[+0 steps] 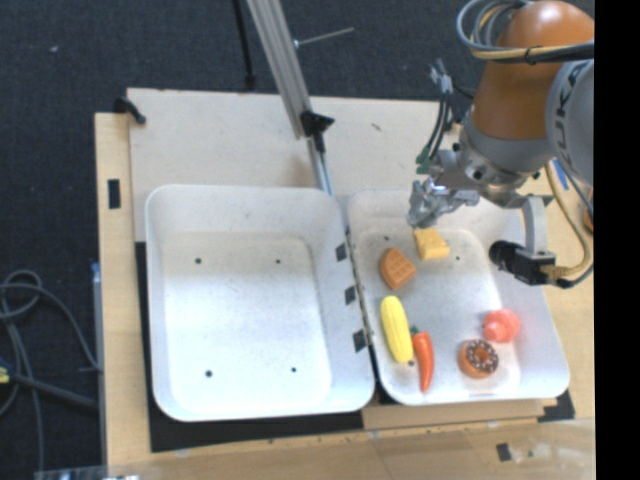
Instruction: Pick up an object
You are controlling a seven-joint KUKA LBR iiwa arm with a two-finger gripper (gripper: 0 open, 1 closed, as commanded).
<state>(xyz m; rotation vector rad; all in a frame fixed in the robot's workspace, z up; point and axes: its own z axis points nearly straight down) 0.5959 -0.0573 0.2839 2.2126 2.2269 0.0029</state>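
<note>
Gripper [428,208] seen low over right bin [530,383], far end. Yellow cheese wedge [432,245] sits just below-right of fingertips, near but contact not confirmed. Waffle piece [396,268] beside it, toward divider. Corn [396,329], carrot [423,360], donut [479,359], red fruit [501,325] spread nearer camera. Finger spread can't be made out, wrist blocks it, pretty blurry tbh.

Slanted aluminium pole [283,58], black cables [45,318] on dark floor [60,48]

Arm [530,68] cut by right edge — cheese block [432,245] top hidden.
</note>
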